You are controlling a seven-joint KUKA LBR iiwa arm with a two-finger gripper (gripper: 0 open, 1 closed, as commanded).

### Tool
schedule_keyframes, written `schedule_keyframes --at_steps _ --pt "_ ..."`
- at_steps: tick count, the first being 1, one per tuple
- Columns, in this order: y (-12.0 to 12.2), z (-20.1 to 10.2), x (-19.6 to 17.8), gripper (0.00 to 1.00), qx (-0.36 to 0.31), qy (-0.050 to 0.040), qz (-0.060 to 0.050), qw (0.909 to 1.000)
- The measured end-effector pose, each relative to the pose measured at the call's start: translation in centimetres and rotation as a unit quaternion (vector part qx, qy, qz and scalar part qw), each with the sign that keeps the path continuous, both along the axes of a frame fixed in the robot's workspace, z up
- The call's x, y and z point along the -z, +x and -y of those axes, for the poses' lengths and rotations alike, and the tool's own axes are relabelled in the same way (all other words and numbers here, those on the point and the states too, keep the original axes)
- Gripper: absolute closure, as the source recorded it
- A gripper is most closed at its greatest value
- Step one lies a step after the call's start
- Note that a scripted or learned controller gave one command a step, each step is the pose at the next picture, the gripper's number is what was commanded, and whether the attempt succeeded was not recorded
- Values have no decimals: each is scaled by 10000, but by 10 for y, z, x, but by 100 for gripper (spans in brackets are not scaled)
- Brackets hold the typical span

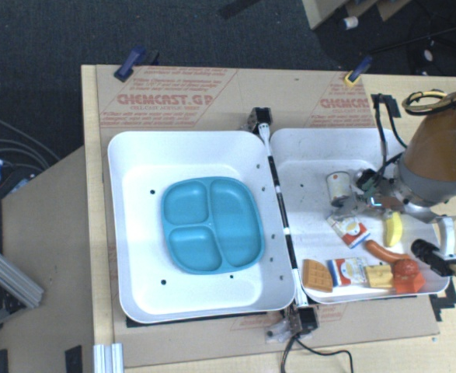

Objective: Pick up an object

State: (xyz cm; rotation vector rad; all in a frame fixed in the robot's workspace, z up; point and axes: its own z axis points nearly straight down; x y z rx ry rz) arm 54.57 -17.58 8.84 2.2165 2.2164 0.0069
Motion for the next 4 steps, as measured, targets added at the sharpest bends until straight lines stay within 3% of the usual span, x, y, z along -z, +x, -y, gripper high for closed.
schedule_keyframes --at_steps 1,2,4 --pt "81 -17 3 0 -6 10 -33 10000" --pt "113 -11 7 0 32 93 -265 9996" --pt "113 -11 8 0 28 86 -259 9996"
